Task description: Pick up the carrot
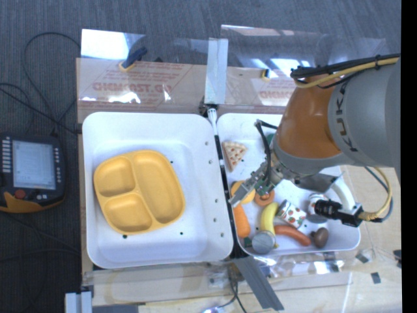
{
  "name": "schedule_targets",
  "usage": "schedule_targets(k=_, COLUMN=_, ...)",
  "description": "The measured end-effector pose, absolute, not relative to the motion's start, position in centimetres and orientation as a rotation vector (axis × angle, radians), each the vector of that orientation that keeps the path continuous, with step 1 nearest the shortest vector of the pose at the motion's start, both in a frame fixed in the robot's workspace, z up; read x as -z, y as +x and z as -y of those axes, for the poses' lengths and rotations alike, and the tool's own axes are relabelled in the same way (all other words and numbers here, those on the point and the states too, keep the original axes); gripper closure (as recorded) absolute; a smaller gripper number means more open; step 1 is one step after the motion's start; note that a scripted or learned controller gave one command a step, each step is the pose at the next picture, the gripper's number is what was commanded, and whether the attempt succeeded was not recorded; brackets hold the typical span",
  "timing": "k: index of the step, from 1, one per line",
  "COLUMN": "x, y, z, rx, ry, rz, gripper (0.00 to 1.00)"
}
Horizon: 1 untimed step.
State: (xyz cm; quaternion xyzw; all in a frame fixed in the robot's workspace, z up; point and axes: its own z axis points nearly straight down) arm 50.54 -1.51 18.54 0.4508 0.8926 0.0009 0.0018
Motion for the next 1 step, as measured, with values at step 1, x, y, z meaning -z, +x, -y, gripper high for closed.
schedule_targets(k=1, x=-18.24, y=52.59, z=-3.72, rx=0.007, ry=2.016, rz=-2.412, gripper=1.00)
